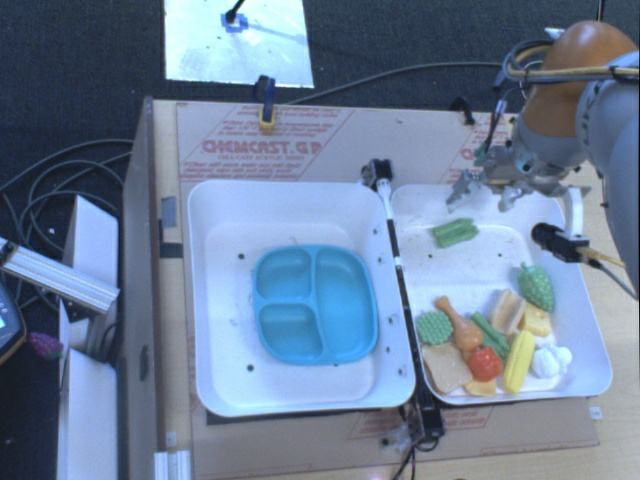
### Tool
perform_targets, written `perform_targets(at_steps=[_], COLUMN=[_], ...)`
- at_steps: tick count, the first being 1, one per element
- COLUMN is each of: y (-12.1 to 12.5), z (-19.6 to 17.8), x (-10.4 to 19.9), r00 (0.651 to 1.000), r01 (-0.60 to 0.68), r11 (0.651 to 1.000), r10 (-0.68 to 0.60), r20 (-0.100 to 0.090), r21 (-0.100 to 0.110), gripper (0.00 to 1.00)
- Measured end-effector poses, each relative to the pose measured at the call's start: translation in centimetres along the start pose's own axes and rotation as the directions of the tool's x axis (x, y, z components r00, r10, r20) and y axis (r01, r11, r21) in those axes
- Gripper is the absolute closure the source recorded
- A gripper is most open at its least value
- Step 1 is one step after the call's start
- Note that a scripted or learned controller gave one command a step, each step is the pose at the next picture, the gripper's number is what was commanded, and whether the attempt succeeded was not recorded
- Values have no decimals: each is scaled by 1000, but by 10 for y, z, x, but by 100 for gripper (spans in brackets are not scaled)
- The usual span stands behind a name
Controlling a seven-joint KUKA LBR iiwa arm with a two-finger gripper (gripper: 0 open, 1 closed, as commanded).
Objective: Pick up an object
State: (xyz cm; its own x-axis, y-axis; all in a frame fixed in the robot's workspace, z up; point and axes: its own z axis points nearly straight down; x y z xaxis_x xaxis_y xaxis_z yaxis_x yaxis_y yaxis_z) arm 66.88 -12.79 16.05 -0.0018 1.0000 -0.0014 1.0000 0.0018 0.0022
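2 bins [215,268] | gripper [482,185] spread open, grasping nothing, above right bin | green pod [455,232] just below it

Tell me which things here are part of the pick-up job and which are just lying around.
Part of the job:
tool, above the right bin
green pickle
toy food pile

Lying around:
blue divided plate in the left bin
clamp
cables
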Motion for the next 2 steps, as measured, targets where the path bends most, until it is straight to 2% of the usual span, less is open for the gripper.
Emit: perform_targets(at_steps=[1,2], y=[-107,-36], z=[-24,-110], x=[63,42], r00=[1000,1000], r01=[1,2], r11=[1000,1000], r10=[-1,-2], r20=[-2,0], r21=[1,-2], gripper=[0,0])
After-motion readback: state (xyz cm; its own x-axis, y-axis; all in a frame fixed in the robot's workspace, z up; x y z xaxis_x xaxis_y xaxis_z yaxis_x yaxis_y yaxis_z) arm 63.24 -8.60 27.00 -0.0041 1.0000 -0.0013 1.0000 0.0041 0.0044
